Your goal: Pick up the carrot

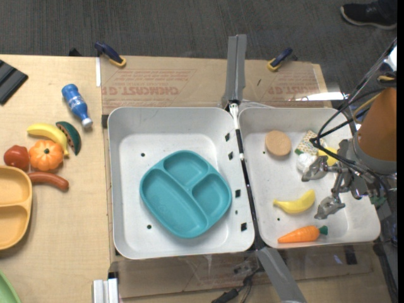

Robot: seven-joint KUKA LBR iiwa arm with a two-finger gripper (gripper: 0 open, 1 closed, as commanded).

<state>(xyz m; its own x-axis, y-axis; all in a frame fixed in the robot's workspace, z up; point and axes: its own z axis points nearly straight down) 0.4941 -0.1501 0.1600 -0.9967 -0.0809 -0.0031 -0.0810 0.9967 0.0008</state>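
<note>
While the gripper (322, 191) hangs spread and empty, approach is the step in hand: the carrot (300, 234) lies just below-left of it, untouched; next, descend and close.

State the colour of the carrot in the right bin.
Orange, with a small green tip at its right end; the carrot shows in the camera view, near the bin's front edge.

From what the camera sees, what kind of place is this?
Probably a robot lab test bench: two white bins clamped on cardboard, plastic play food such as the carrot and banana, and the arm's tool hanging above them.
</note>
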